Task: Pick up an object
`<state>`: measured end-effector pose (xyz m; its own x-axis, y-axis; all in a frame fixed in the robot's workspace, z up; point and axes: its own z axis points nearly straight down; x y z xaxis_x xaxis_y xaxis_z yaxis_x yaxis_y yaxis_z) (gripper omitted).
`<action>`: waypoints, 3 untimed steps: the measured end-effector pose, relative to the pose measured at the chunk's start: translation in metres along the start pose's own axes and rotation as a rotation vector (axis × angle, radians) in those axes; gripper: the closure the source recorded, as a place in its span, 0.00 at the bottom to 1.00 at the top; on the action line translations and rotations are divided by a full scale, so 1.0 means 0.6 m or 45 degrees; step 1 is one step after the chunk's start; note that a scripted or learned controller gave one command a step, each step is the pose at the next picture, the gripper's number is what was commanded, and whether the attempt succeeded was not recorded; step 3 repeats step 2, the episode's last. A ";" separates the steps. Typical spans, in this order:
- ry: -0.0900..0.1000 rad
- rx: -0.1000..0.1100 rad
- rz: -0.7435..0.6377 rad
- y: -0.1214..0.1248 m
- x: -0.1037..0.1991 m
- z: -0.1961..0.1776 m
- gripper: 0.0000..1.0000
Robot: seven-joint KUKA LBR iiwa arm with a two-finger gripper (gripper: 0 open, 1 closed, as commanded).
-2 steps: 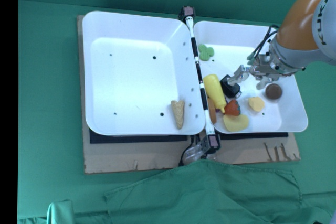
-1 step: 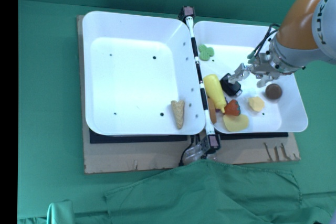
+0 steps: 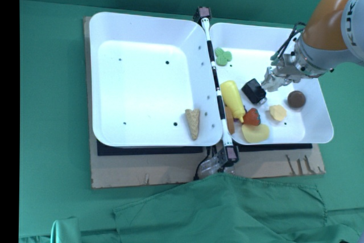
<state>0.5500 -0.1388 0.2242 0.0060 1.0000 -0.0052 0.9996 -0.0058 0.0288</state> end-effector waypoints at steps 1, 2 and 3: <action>0.002 0.025 -0.003 0.013 -0.014 -0.082 1.00; 0.002 0.023 -0.004 0.015 -0.017 -0.192 1.00; 0.002 0.023 -0.004 0.015 -0.017 -0.192 1.00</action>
